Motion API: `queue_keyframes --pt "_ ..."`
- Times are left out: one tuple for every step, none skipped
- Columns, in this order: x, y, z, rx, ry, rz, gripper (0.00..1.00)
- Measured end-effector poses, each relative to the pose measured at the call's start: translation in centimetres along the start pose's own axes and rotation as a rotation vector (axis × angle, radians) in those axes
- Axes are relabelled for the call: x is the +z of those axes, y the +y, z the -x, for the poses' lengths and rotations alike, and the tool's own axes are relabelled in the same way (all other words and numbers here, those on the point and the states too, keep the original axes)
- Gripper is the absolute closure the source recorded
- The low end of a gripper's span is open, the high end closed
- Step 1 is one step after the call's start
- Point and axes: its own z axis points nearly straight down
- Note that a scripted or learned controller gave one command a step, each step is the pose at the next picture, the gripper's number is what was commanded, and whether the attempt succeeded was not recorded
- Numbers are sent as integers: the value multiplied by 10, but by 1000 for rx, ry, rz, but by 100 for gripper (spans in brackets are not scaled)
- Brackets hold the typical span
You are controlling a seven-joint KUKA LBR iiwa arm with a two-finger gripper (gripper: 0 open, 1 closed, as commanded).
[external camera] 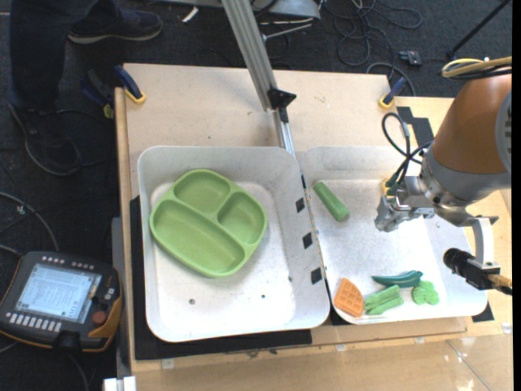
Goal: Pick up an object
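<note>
2 bins (163, 300) on bench; left has green plate (208, 221); right has green cylinder (330, 200), waffle (349, 297), green toys (403, 290); gripper (391, 218) above right bin, grip state unclear.

A pale wooden bench (244, 104) stands on dark carpet (57, 137). Cables (358, 23) tangle at one o'clock, a pendant (57, 296) lies at eight, shoes (114, 27) at eleven.
</note>
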Motion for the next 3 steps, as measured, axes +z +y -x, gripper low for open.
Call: queue_keyframes --pt "-119 -28 -110 -16 6 5 100" --pt "-80 -29 -120 -9 3 -7 100" --pt "-137 36 -68 0 0 5 100"
